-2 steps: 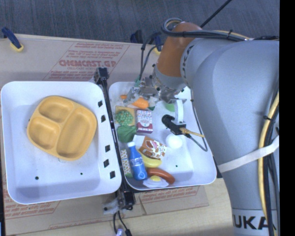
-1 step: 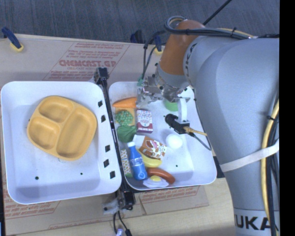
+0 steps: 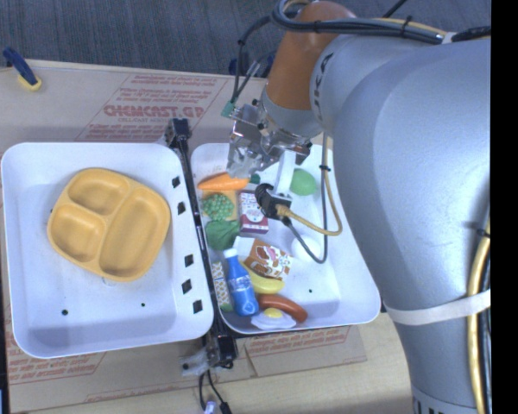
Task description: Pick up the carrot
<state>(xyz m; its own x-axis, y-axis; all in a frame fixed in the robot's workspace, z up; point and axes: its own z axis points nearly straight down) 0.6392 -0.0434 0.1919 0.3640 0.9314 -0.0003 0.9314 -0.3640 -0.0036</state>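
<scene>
Two white bins sat side by side on the bench, with the arm [image 3: 388, 136] reaching in from 3 o'clock and covering much of the right bin [image 3: 350, 304]. The left bin [image 3: 34, 317] bore a yellow divided plate [image 3: 109, 222] near its centre. The gripper [image 3: 246, 164] hung over the far end of the right bin, at about 12 o'clock of the pile of toys there. Whether it was spread or closed could not be told; its tip was lost against the white floor and the cables.

The carrot [image 3: 222, 182] lay on the bin floor at about 7 o'clock of the gripper, just beside it, its length running roughly 9 to 3 o'clock and close to the divider [image 3: 190, 231] between the bins. Nothing showed it to be gripped.

At 6 o'clock of the carrot sat a green broccoli [image 3: 217, 206], touching or nearly touching it, with another green piece [image 3: 222, 232] below that. A small carton [image 3: 254, 213] stood at 3 o'clock of the broccoli. A green ball [image 3: 303, 182] lay at 3 o'clock of the gripper, partly behind a cable. Toward 6 o'clock of the bin were a blue bottle [image 3: 240, 285], a wrapped snack [image 3: 268, 261], a banana [image 3: 268, 284] and a sausage [image 3: 281, 306], crowded together.
</scene>
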